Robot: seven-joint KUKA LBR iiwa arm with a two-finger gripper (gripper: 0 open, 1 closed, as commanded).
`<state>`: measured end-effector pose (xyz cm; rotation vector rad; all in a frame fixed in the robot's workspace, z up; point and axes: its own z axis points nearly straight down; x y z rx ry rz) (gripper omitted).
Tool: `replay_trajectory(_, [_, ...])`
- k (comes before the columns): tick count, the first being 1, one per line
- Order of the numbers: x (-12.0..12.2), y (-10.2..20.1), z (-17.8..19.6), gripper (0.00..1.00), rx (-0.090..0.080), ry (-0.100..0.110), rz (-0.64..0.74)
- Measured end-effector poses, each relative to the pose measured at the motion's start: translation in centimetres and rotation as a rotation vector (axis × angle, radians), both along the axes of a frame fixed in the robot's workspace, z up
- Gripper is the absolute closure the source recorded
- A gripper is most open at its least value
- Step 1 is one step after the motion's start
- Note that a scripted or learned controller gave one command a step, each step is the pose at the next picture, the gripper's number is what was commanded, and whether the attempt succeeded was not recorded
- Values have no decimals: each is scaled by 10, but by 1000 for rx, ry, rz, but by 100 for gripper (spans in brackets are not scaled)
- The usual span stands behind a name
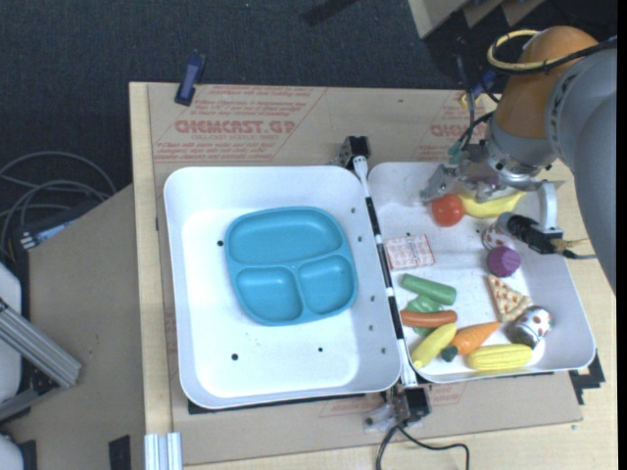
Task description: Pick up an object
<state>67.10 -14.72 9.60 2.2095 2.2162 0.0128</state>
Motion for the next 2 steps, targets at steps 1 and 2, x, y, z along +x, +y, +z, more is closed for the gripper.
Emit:
replay_trajectory(1, [-17,26,-11,0,3,14,-2])
replay_trajectory(2, [-17,26,-1,100,2,13,-1])
